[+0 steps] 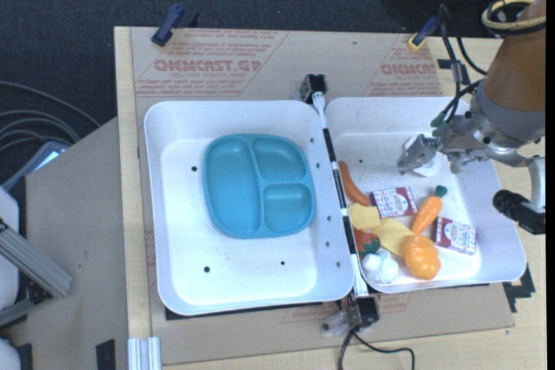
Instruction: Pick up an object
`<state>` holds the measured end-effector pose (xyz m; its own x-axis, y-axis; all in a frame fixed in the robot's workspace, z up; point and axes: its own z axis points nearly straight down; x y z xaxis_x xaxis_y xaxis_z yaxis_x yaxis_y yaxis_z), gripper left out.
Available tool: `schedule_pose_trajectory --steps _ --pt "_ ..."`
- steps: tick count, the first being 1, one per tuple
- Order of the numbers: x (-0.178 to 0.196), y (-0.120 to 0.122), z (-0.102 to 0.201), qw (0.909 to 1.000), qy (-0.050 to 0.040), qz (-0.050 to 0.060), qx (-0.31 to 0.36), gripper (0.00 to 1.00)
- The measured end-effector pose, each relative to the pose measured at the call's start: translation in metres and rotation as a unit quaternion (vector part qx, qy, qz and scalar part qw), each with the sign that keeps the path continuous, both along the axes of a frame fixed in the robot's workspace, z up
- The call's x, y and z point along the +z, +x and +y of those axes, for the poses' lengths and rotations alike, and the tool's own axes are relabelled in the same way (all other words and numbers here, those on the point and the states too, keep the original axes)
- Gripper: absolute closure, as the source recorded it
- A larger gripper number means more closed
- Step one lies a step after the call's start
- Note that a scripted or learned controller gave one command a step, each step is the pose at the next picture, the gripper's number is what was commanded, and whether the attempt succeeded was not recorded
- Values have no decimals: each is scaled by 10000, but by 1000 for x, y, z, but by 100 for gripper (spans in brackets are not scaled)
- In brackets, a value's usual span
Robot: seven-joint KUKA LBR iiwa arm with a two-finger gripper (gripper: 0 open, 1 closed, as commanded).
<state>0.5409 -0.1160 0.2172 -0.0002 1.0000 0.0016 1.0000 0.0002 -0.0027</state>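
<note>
The right bin [379, 124] holds several toy foods bunched at its near side. Among them are an orange carrot [426, 214], a round orange fruit [421, 258], and two red cartons [393, 203] [454, 236]. An orange-red sausage [349, 184] lies along the left wall, beside a yellow cheese piece [392, 233] and a small white item [381, 267]. My gripper [419, 157] hangs over the middle of this bin, just beyond the carrot and the nearer carton. Nothing is visibly held in it.
The left bin [173, 212] carries a blue plate [258, 185] with three compartments. A black divider rail [334, 186] runs between the bins. The arm's orange band [519, 69] stands over the right bin's far right corner. Clamps [166, 24] sit at the board's far edge.
</note>
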Motion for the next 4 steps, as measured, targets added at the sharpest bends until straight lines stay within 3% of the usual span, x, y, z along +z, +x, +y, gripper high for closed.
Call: schedule_pose_trajectory --steps 1,2,3,4 --pt "-133 -54 -75 10000 -9 -9 -6 0" --pt "-123 -54 -75 10000 -9 -20 -8 100" --pt "9 -61 18 10000 -3 -15 7 100" --pt "57 -61 96 10000 -6 -12 4 100"
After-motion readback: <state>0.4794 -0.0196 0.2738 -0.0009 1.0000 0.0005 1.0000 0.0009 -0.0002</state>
